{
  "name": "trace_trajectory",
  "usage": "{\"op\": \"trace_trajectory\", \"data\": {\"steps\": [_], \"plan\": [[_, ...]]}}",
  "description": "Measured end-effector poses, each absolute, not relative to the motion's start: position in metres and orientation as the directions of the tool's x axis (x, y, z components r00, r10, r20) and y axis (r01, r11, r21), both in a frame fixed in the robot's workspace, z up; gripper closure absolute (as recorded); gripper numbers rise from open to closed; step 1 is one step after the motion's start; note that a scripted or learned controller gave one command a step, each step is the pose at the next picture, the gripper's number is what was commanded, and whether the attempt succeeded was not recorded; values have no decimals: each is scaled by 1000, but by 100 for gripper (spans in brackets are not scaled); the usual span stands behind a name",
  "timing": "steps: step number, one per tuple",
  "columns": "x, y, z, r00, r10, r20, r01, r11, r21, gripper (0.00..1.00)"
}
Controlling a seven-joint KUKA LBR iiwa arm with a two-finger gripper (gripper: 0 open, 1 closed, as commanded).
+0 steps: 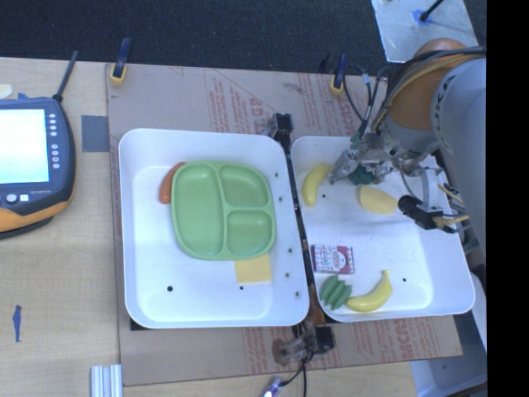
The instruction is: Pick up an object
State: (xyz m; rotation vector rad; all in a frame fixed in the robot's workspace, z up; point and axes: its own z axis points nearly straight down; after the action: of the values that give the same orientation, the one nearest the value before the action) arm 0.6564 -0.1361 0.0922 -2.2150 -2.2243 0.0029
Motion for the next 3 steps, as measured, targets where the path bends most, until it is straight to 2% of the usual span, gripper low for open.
{"op": "trace_trajectory", "data": {"steps": [1,2,3], "plan": [[657,-151,92,-2,1000,-1,1000,2,-1,0],[656,-110,93,-2,1000,-6,1000,2,-5,0],[655,-102,94,1,1000,-13,1000,-2,-6,0]]}}
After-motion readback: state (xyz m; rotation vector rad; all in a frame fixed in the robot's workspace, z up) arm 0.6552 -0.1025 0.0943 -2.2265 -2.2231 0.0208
